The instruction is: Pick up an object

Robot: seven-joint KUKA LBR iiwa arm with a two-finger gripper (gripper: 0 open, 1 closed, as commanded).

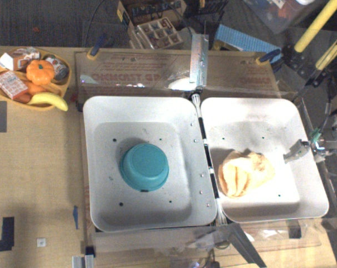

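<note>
A teal bowl (pixel 145 167) lies upside down in the middle of the left white bin (pixel 101 116). A crumpled pale orange cloth (pixel 244 172) rests in the lower left part of the right white bin (pixel 252 113). My gripper (pixel 295 150) reaches in at the right rim of the right bin, a short way to the right of the cloth and apart from it. Just a small grey tip of it shows, and nothing is seen in it.
A basket (pixel 1 85) with a small pumpkin, a banana and boxes sits on the bench at the far left. A metal divider (pixel 198 66) stands behind the gap between the bins. Clutter and yellow bars lie beyond the bench.
</note>
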